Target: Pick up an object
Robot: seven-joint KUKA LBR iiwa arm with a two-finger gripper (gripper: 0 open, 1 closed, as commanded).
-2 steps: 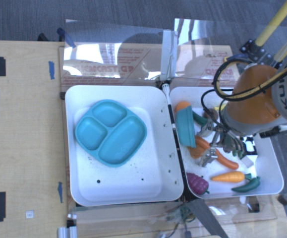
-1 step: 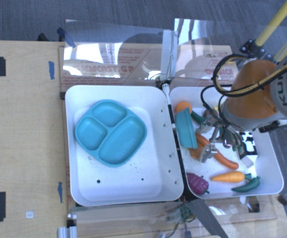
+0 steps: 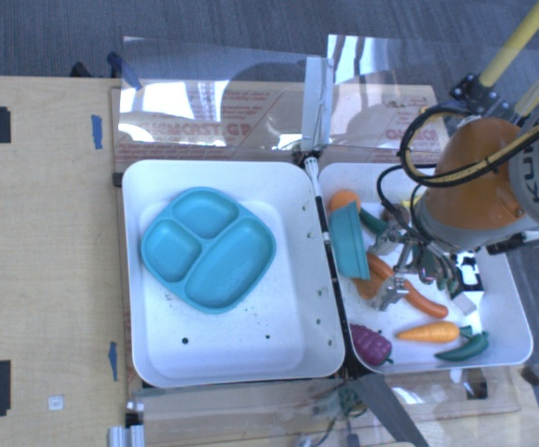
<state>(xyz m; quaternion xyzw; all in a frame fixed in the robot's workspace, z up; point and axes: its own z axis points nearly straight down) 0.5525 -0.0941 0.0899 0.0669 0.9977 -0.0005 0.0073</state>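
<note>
Left bin (image 3: 292, 203): a blue divided plate (image 3: 208, 247) sits in its upper-left half, well clear of the arm, so no risk there. Right bin (image 3: 516, 329): a teal block (image 3: 348, 240) lies along the left wall with an orange piece (image 3: 343, 199) at its top end and another orange piece (image 3: 378, 270) at its lower right. A purple fruit (image 3: 370, 345) sits in the lower-left corner. The gripper (image 3: 401, 282) is down in the middle of the right bin, tip at or just above the left end of a carrot (image 3: 422, 301); a second carrot (image 3: 429, 332) and a green pepper (image 3: 463, 345) lie near the bottom edge. Jaw state cannot be told; the fingers are too small and cluttered to read. Nothing is visibly held. Likely target is the carrot under the tip, by judgement. Risks: the carrot is thin and round and could roll or squirt out on closing; the orange piece just left of the tip could get pinched or shoved along; the cable loops at the wrist hang near the bin's top edge. Surface is smooth white plastic, so low friction. The bins sit on a wooden bench (image 3: 46, 250), with clear panels behind and grey floor beyond.
</note>
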